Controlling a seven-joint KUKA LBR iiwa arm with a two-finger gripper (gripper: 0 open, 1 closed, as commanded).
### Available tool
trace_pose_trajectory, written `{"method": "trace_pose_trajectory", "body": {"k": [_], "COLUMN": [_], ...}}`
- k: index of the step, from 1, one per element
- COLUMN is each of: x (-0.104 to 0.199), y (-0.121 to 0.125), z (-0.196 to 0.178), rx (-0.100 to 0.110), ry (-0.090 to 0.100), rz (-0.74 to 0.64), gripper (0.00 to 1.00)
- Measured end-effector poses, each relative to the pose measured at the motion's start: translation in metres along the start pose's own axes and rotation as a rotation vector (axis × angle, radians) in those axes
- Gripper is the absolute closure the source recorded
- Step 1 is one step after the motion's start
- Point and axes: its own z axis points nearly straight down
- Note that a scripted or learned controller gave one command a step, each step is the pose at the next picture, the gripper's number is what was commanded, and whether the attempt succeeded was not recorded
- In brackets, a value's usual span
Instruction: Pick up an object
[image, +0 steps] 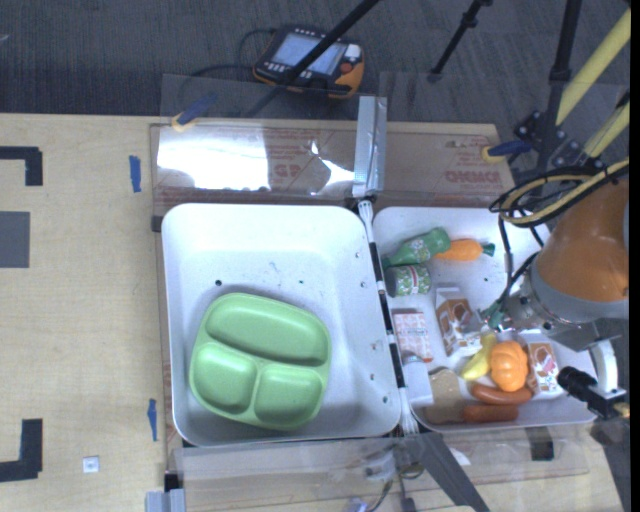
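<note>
Down at the near end of the right white bin (560, 420) lay a long red toy sausage (497, 394). Just behind it sat a round orange toy pumpkin (509, 366), with a yellow toy banana (479, 360) touching its left side. A small red and white packet (545, 368) lay on the pumpkin's right side.

The big grey arm with the orange band (590, 262) reached in from the right and hung over this corner of the bin. Its gripper (500, 316) pointed down near the banana and the pumpkin. The arm hid most of it, so whether it was apart or together could not be told, and nothing could be seen held in it.

More to the left in that bin lay two flat picture cards (412, 333). Farther back were a small green can (409, 279), a green toy bottle (420, 245) lying on its side, and an orange toy carrot (461, 250).

The left white bin (260, 235) held a pale green plastic tray with three parts (260, 360) at its near end.

Beyond both bins, on the dark floor, sat a black and orange hand controller with a screen (308, 58).
</note>
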Motion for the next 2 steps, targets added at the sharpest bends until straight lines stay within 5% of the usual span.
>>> {"method": "trace_pose_trajectory", "body": {"k": [1,2], "x": [0.048,0.043], "y": [0.103,0.087], "z": [-0.084,-0.057], "rx": [0.071,0.072], "ry": [0.021,0.031], "rz": [-0.042,-0.244], "gripper": [1.00,1.00]}}
